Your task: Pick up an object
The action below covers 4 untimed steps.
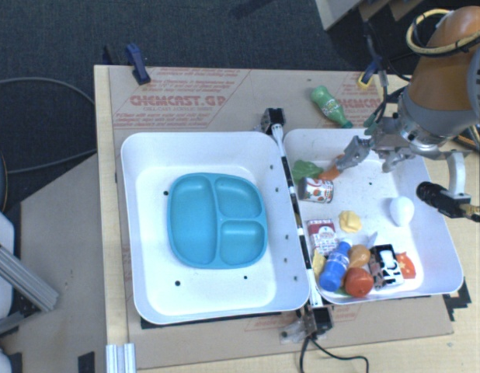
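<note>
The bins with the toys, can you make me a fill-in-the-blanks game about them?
1. The blue divided plate lies in the ____ bin.
2. The white egg lies in the ____ bin.
3. The green bottle lies on the ____, outside both bins.
4. The plate has ____ compartments.

Missing words: left; right; bench; three

**Around the bins**

A blue divided plate (217, 218) lies in the left white bin (139, 231). On the cardboard-covered table (186, 99), a green bottle (330, 105) lies beyond the right bin, and a blue clamp (137, 63) grips the far left edge. Dark carpet (53, 29) surrounds everything.
</note>
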Tool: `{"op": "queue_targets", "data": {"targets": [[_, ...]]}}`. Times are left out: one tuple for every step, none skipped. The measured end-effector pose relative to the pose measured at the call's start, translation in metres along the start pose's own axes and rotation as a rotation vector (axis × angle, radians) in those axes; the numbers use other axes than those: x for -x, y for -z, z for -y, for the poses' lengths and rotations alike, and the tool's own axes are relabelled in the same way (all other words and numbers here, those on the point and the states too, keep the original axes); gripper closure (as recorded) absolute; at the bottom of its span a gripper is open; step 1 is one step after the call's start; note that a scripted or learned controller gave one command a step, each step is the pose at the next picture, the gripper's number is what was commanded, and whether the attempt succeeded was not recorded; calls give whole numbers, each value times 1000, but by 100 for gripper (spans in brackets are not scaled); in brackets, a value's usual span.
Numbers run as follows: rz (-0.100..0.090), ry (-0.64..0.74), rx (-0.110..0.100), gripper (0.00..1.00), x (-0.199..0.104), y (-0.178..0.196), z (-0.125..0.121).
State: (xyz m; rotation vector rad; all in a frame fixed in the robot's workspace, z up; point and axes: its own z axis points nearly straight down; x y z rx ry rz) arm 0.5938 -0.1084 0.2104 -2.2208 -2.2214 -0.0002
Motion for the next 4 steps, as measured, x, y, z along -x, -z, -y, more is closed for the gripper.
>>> {"op": "queue_targets", "data": {"targets": [[-1,0,-4,0,-4,-116,-27],[1,0,1,0,-7,-126,-73],[2,2,4,100,-7,-115,-74],[-1,1,-1,100,-58,-25,13]]}}
